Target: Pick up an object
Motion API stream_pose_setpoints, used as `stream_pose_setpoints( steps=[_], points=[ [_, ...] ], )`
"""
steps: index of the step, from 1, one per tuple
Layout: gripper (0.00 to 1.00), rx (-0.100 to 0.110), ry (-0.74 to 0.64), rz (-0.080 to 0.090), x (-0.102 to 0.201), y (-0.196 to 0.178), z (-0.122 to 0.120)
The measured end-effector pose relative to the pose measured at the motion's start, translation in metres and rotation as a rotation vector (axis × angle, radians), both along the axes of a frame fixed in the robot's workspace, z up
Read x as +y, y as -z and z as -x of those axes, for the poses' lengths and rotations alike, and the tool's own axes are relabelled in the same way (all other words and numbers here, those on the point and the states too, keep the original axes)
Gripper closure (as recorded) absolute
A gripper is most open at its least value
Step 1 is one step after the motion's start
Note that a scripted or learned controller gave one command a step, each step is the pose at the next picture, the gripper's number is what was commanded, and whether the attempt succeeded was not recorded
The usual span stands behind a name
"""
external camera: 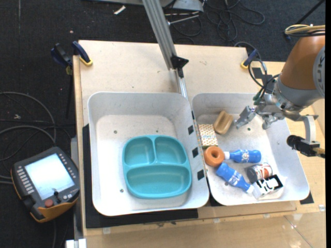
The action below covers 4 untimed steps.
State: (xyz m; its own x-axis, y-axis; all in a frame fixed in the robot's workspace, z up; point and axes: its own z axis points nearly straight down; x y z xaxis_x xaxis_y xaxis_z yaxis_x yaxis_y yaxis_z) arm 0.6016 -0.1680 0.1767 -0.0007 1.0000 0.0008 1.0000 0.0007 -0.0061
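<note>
Step in hand looks like the approach, pre-grasp: the arm [305,61] reaches in from the right w/ the pincer [252,114] hanging over the upper part of the right bin [289,138], nothing between its fingers. Whether those fingers are parted or together I can't tell; too small and dark at this angle. Nearest candidate is the tan block [223,122], just left of the pincer and near the bin's upper left corner. Its long axis runs on a diagonal, upper right to lower left, upper end toward the pincer. Next move, by my judgement: shift a little left, line the fingers across the block's short side, i.e. perpendicular to that diagonal, then descend. Other options lie lower in the same bin: checkered card [207,135] by the divider, orange ring [213,155] touching the blue bottle [243,156], whose axis runs approx. left-right w/ a slight tilt, and a second blue bottle [232,176] pointing down-right toward a dark can [262,174]. These sit crowded, so harder to pick. Left bin [103,112] holds a teal divided tray [156,166], well apart from the arm.
</note>
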Motion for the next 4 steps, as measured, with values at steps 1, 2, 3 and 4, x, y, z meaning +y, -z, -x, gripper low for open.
stream_pose_setpoints(
  steps=[1, 2, 3, 4],
  points=[
    [0.00, -0.001, 0.001, 0.000, -0.006, 0.046, 0.003],
    [0.00, -0.004, 0.000, 0.001, -0.006, 0.083, 0.003],
    [1.00, -0.008, 0.001, 0.002, -0.006, 0.071, 0.002],
    [1.00, -0.013, -0.001, 0.003, -0.010, 0.012, -0.007]
  ],
)
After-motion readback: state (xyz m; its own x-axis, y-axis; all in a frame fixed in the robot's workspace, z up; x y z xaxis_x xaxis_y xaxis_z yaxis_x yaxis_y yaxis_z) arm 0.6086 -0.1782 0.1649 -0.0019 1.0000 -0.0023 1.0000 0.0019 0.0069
